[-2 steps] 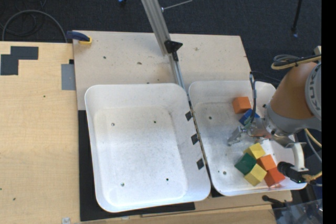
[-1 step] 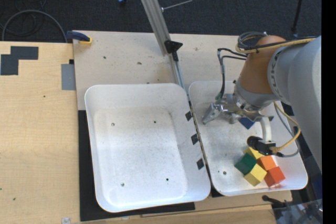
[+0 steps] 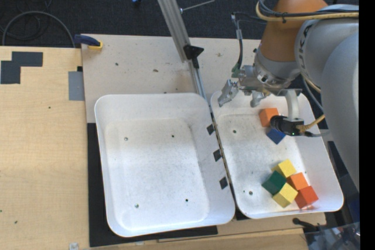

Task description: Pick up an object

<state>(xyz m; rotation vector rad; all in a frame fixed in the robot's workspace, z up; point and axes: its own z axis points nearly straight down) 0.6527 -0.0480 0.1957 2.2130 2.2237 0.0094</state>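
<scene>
Block cluster (image 3: 289,184) below-right of end effector (image 3: 241,93); arm bent over right bin (image 3: 246,196), fingers spread wide, holding nothing.

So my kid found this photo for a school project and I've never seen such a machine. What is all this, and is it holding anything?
One camera looks down at a slant on a bench. The big grey and orange shape at right is a robot arm; its gripper hangs over the right bin's far edge, with nothing visible between its fingers. That bin holds coloured blocks: an orange block and a blue block near the arm, and a cluster of green, yellow, orange and red ones nearer the camera. The left bin sits beside it.
</scene>
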